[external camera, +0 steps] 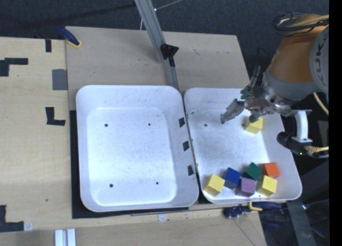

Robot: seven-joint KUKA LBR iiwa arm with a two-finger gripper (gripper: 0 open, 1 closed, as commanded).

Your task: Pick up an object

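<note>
Gripper (243, 112), fingers spread and grasping nothing, over the right bin (214, 149); yellow block (254, 126) lies just beside its right finger, untouched; five more blocks (243, 180) clustered at the bin's near edge.

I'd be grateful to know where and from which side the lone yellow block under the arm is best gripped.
Probably from straight above, closing on two opposite flat side faces of the yellow block. It sits apart from the cluster of blocks along the near edge of the right bin, so its sides look free; the bin's far-right wall is close, so fingers set along that wall seem safer. The gripper is already close above it.
</note>
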